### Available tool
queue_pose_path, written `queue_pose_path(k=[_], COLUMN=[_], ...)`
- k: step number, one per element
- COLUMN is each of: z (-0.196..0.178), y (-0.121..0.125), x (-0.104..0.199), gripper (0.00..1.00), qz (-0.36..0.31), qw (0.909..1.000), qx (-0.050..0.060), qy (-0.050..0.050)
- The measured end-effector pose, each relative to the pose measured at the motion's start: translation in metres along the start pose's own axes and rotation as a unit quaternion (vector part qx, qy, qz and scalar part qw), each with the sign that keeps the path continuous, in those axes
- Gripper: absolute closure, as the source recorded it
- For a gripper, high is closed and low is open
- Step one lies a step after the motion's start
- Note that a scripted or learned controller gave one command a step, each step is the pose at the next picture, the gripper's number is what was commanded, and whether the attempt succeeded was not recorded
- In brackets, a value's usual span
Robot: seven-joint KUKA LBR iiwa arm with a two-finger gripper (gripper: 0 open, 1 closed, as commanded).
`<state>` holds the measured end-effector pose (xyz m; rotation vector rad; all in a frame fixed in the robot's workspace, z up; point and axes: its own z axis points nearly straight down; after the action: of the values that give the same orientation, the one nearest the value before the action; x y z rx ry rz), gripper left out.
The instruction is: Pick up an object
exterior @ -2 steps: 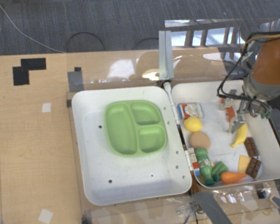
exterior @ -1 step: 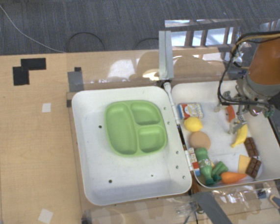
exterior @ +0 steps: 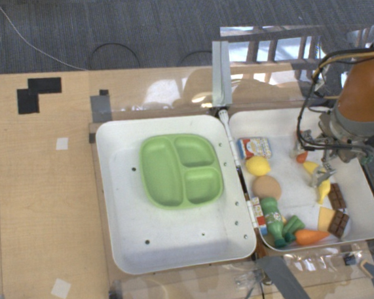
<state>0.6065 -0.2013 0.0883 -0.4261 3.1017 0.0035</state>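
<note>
On the worktop (exterior: 42,212), the left bin (exterior: 127,250) holds a green divided plate (exterior: 180,170), while in the right bin (exterior: 277,127) my claw (exterior: 323,168) hangs just above a small yellow piece (exterior: 323,191), and whether it grips anything I cannot tell.

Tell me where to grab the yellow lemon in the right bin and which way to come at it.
Take the lemon across its round middle, coming straight down from above. It lies apart from the bin wall, but the small carton and the brown ball crowd two sides, so the fingers probably fit best on the other two.
</note>
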Motion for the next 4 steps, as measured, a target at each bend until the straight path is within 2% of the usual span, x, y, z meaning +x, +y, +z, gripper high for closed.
queue_pose_path(k=[1, 2, 3, 4], z=[-0.001, -0.001, -0.017, -0.016], y=[0.007, 0.037, 0.037, 0.037], x=[0.019, 0.008, 0.003, 0.003], gripper=[0.0, 0.0, 1.0, 0.0], qz=[0.012, -0.012, -0.013, -0.013], qw=[0.9999, 0.9999, 0.9999, 0.9999], qx=[0.003, 0.003, 0.007, 0.006], qy=[-0.001, -0.001, -0.01, -0.009])
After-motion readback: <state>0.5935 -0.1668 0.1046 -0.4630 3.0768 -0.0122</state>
